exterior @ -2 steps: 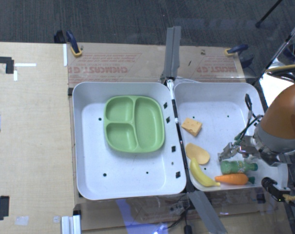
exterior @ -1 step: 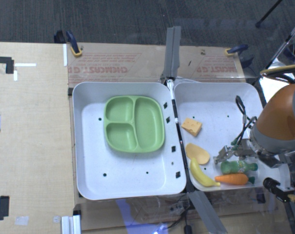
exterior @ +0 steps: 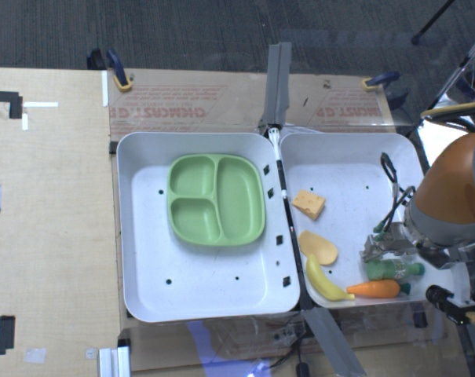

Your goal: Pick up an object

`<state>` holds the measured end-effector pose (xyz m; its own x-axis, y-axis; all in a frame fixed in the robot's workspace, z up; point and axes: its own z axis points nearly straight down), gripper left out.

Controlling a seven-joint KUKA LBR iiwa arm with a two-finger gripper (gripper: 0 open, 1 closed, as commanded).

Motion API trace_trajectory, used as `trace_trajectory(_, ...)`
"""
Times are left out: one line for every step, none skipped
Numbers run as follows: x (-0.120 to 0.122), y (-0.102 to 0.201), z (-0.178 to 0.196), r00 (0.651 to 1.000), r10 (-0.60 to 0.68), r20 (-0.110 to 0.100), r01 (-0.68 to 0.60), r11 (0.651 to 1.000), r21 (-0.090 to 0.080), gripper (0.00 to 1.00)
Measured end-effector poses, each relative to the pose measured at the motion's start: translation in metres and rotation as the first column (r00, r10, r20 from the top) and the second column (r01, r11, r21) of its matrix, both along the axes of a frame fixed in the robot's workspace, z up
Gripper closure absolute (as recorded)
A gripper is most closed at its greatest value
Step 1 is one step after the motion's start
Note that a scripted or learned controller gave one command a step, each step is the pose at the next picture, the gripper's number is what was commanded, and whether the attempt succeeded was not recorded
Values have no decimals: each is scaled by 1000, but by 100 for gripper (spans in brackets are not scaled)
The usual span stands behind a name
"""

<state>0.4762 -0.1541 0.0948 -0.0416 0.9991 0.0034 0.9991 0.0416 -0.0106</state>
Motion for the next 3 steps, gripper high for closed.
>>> trace_trajectory(29,54,-5,996,86,5,-86,996,-2,100)
trace_trajectory(38,40,66,922,-386,5,386,922,-7,100)
trace_trajectory(43,8,-6,956,-293,5,293,956,-5,100)
